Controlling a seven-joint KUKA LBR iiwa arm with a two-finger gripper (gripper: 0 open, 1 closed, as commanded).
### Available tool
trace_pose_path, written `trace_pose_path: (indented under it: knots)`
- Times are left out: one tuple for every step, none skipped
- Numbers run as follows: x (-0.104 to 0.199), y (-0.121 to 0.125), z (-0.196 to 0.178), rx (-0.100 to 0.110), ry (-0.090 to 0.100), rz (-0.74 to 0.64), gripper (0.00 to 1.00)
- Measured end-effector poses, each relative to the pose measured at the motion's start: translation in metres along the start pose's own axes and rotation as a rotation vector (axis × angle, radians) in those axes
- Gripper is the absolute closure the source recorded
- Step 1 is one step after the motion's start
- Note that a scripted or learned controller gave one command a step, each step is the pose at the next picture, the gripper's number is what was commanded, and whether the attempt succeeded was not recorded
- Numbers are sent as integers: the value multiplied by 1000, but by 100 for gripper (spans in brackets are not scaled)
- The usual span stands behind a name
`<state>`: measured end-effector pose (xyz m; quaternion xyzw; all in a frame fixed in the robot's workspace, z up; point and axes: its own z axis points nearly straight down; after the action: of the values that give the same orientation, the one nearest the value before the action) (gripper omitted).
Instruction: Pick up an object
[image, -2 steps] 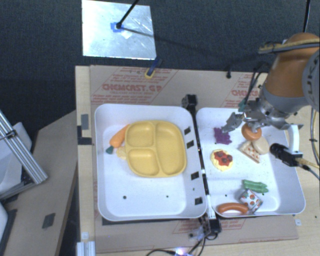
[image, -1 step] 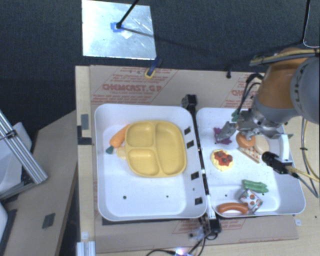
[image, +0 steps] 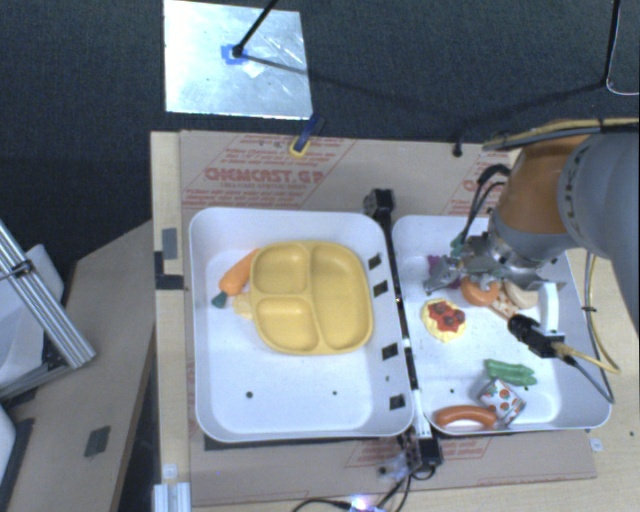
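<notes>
My gripper (image: 468, 268) is low in the right bin (image: 575, 400), near its back. It hangs over a small purple toy (image: 438, 267) and an orange ring-shaped toy (image: 480, 293); whether it touches either is unclear. A round yellow toy pizza with red topping (image: 445, 319) lies just in front of it. Nearer the front are a green vegetable toy (image: 511, 372), a patterned cube (image: 502, 401) and an orange sausage (image: 462, 417). The grey arm with its orange band (image: 535, 190) hides the bin's far right part.
The left bin (image: 230, 400) holds a yellow divided plate (image: 306, 297) with an orange carrot (image: 237, 272) at its left edge. A black divider (image: 395, 300) runs between the bins. A black cable (image: 540, 340) hangs off the wrist above the right bin.
</notes>
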<state>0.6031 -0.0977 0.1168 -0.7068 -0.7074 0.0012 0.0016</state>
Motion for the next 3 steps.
trace_pose_path:
  knots:
    - [0,2,20,-9,-1,0,0]
    - [0,2,11,-9,-1,-1,100]
    - [4,2,-53,-12,-1,-4,100]
